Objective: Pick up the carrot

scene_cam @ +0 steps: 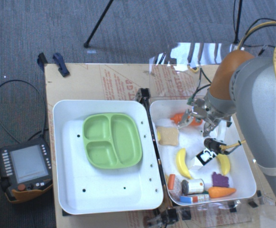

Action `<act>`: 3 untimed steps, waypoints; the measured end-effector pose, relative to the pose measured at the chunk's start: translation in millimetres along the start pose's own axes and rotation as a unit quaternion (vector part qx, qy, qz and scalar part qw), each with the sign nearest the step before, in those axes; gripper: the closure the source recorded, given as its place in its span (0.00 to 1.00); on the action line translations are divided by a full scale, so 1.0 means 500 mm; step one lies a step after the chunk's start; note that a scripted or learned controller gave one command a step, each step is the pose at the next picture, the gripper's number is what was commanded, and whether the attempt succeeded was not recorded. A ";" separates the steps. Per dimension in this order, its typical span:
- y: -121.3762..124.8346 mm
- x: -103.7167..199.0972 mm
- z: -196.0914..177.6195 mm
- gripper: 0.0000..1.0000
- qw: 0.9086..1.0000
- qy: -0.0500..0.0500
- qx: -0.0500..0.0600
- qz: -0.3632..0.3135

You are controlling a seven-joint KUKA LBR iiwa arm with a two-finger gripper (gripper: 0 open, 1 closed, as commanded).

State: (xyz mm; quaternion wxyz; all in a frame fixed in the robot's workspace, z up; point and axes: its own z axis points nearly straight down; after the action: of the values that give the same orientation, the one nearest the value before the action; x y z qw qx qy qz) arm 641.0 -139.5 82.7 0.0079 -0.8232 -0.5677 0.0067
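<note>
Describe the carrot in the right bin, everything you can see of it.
The carrot is small, orange and smooth, looking like a plastic toy, thick at its left end and tapering to a point on the right. It lies flat, roughly level, near the front right corner of the right bin. A purple piece sits just behind it and a can lies close on its left; whether they touch is unclear.

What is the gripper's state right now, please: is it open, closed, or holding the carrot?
Gripper: low in the right bin, over an orange item near its far edge; open or closed cannot be told. The carrot lies at the bin's near edge.
</note>
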 end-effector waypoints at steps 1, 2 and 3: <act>-0.147 -0.001 -0.001 0.00 0.995 0.001 -0.004 -0.104; -0.050 -0.101 -0.025 0.00 0.977 -0.001 -0.008 -0.214; -0.002 0.020 -0.003 0.00 0.985 0.000 -0.005 -0.170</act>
State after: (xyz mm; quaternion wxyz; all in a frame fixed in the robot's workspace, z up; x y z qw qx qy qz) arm 643.6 -129.8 84.3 0.0046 -0.7146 -0.6995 0.0019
